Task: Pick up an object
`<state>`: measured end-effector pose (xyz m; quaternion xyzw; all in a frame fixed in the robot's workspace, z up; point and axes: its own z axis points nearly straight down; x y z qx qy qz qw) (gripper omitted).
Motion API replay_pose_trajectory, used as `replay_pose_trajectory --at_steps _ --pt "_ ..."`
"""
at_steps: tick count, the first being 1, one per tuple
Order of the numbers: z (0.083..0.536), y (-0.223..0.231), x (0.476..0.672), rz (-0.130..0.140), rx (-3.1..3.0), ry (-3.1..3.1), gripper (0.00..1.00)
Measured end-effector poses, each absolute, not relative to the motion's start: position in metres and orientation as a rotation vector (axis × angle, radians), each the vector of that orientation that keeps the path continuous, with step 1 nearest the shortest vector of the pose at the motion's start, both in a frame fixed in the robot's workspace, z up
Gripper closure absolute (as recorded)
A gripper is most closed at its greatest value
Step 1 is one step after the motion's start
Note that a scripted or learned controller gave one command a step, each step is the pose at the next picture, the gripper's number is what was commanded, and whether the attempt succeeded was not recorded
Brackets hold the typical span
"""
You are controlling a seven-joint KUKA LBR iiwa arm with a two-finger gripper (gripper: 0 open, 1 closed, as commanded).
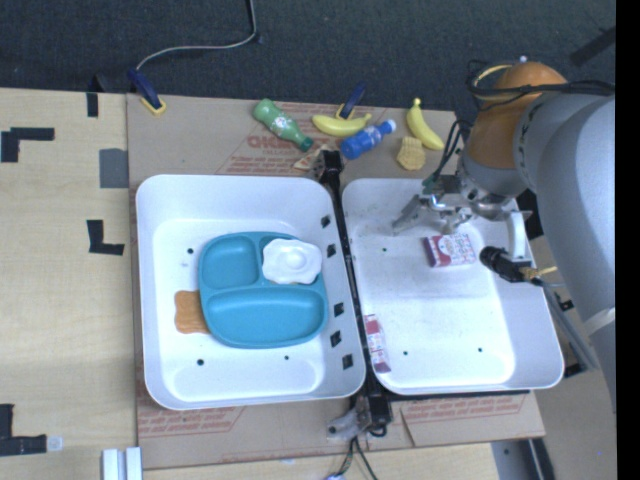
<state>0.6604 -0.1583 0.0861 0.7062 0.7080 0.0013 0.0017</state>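
Note:
A small red and white carton (450, 250) lies flat in the right bin (440, 368), toward its back right. My gripper (422, 218) hangs just above and left of the carton, over the bin's back part, and looks open with nothing between its fingers. The grey arm with its orange band (500, 133) comes in from the right and covers the bin's far right corner. A second small red and white packet (374, 340) rests against the right bin's left wall near the front.
The left bin (160, 368) holds a blue divided plate (262, 303), a white lump (292, 261) on its rim and a tan piece (187, 311) under its left edge. Behind the bins lie a green bottle (282, 124), two bananas (340, 124), a blue bottle (366, 139) and a yellow piece (410, 152).

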Motion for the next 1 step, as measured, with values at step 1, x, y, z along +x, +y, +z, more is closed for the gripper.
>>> replay_pose_trajectory --at_steps 1 --pt "0.0863 -0.1393 0.6227 0.0 2.218 2.22 0.0"
